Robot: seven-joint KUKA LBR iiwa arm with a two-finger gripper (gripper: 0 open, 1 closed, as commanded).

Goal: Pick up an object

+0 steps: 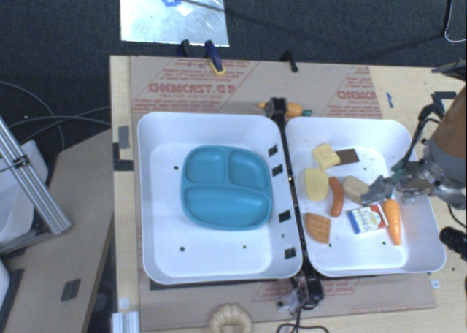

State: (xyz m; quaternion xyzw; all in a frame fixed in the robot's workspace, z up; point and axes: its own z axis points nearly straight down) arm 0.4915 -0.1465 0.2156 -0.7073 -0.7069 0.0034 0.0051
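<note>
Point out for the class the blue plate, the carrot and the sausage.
blue plate (225, 185): camera view, centre divider.
carrot (393, 222): camera view, middle of its body.
sausage (336, 196): camera view, its midsection.

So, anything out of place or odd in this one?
Two things lie outside the bins: an orange item wedged by the clamp at the far end of the divider, and a ring-shaped beige item on the bench's near edge. The food in the right bin looks undisturbed, and the blue plate sits flat.
</note>
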